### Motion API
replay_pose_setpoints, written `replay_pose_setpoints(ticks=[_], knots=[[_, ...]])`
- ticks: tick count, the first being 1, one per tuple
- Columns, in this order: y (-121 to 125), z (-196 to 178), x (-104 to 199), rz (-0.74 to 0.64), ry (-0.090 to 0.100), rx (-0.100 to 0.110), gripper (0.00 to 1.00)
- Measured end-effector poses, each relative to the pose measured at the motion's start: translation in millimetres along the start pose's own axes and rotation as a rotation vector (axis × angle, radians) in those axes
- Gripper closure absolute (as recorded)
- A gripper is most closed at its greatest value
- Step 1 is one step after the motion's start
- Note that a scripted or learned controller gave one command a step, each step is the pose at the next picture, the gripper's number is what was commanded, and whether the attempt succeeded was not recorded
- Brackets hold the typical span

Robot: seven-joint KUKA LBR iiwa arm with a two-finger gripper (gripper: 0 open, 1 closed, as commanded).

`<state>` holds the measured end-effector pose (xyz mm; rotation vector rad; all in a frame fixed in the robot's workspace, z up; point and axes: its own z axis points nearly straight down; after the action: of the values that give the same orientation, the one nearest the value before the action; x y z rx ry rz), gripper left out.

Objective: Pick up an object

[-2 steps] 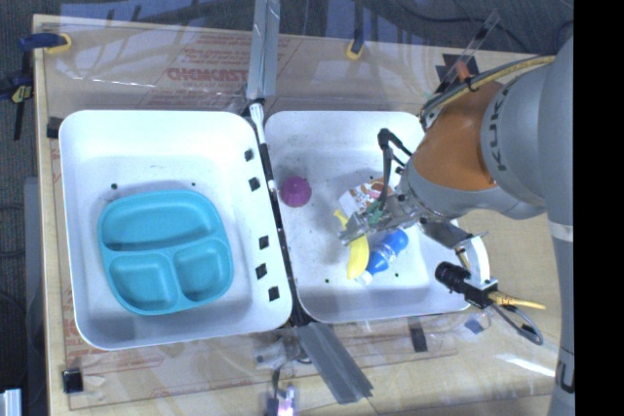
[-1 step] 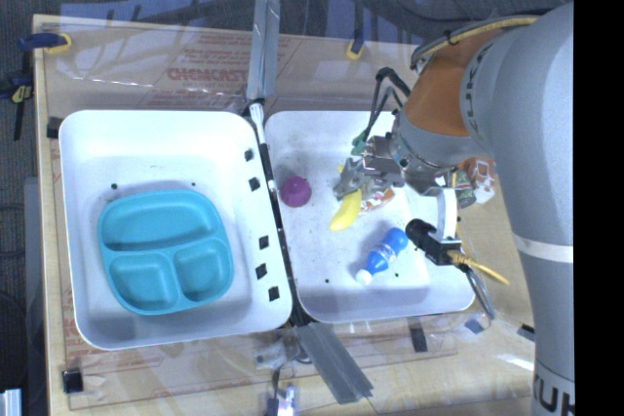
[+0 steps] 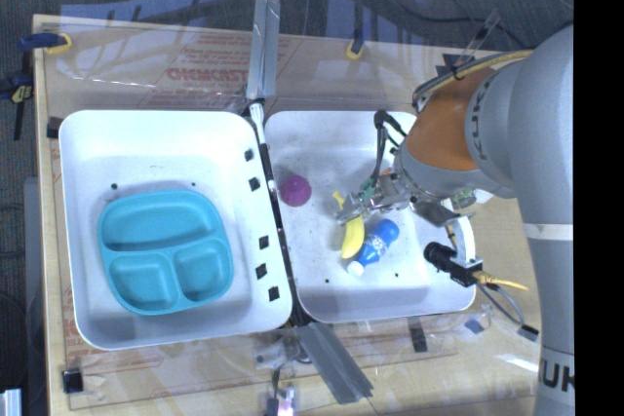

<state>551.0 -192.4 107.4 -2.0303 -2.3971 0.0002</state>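
In the right bin (image 3: 322, 292) lie a purple ball (image 3: 294, 189), a yellow banana-shaped toy (image 3: 352, 235) and a small blue bottle with a white cap (image 3: 374, 245). My gripper (image 3: 368, 201) reaches in from the right and hangs low just above the banana's upper end, close to the blue bottle. Nothing can be seen held between its fingers. The wrist and the orange band hide the bin's right wall.
The left bin (image 3: 88, 151) holds a teal divided tray (image 3: 166, 249). A metal divider bar (image 3: 261, 54) runs between the bins. Clamps and cables sit on the bench around the bins.
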Motion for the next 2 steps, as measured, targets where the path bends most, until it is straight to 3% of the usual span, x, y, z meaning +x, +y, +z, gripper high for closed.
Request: replay_pose_setpoints(ticks=[1, 2], knots=[[0.2, -9.5, 0.5, -0.005, 0.001, 0.002, 1.0], [-48.8, 15.7, -9.9, -0.149, 0.001, 0.002, 1.0]])
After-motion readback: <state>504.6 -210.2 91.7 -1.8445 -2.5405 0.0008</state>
